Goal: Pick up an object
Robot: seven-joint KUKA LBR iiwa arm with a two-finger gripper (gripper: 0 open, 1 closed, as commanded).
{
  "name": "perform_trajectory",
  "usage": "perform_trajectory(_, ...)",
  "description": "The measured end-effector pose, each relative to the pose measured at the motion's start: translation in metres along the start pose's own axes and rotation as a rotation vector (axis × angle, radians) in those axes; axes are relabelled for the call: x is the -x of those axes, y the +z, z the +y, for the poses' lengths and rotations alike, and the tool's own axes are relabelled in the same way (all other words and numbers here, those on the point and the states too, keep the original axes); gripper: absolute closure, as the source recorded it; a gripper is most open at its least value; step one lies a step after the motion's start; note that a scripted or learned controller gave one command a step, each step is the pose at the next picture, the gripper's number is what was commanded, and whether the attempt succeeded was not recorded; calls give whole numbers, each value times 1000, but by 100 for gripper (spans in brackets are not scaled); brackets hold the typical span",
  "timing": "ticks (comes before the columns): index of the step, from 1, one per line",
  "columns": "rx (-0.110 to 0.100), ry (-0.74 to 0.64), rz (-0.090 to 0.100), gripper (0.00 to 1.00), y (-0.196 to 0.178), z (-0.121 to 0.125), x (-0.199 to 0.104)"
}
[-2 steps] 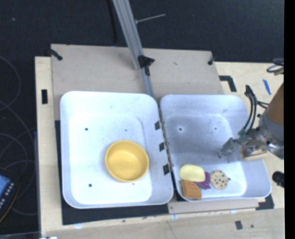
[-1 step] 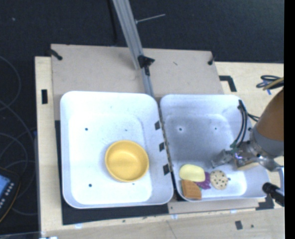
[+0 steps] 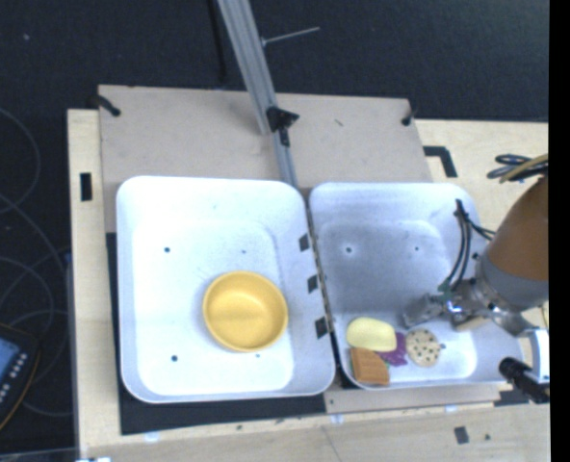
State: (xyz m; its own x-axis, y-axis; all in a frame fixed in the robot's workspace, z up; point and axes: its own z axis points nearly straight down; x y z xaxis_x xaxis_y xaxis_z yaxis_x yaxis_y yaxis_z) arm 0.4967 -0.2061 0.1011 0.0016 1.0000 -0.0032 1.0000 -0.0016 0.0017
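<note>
Cookie [image 3: 423, 347], speckled, lies at the right bin's [image 3: 381, 210] near edge, beside a purple scrap [image 3: 397, 357], yellow lemon-like piece [image 3: 372, 334] and orange wafer [image 3: 369, 365]. My tool [image 3: 437, 310] hangs just above it; its grip I cannot tell. Approach step, I judge: next, descend squarely over the cookie. Yellow bowl [image 3: 246, 310] sits in the left bin [image 3: 169, 219].

The pale wooden bench [image 3: 88, 258] carries a flat tan board [image 3: 198, 133] toward its far side. Two shallow white plastic bins sit side by side upon it, the left bin [image 3: 150, 219] and the right bin [image 3: 381, 219] touching along their inner edges. A black bracket [image 3: 442, 158] lies near the right bin's far corner.
</note>
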Motion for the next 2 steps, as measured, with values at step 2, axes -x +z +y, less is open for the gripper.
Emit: perform_trajectory(2,5,-5,1,100,-56,8,5)
